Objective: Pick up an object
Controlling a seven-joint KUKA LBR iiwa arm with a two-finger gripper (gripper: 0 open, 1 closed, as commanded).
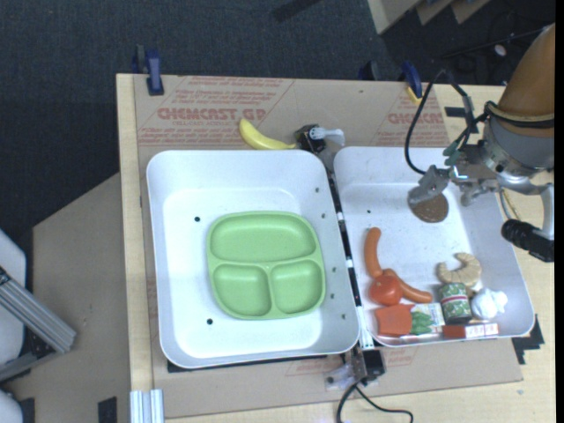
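Camera view: I see the gripper (438, 186) over the right bin's (388, 170) far part, above a brown disc (430, 208); I cannot tell its state. Toy food lies clustered at that bin's near end: hot dog (374, 250), tomato (385, 289), can (456, 303). The left bin (176, 236) holds a green tray (264, 264).

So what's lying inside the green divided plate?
Nothing visible: all three compartments of the green plate look bare. It sits in the left bin. The food pieces are piled in the right bin. What lies under the plate is covered.
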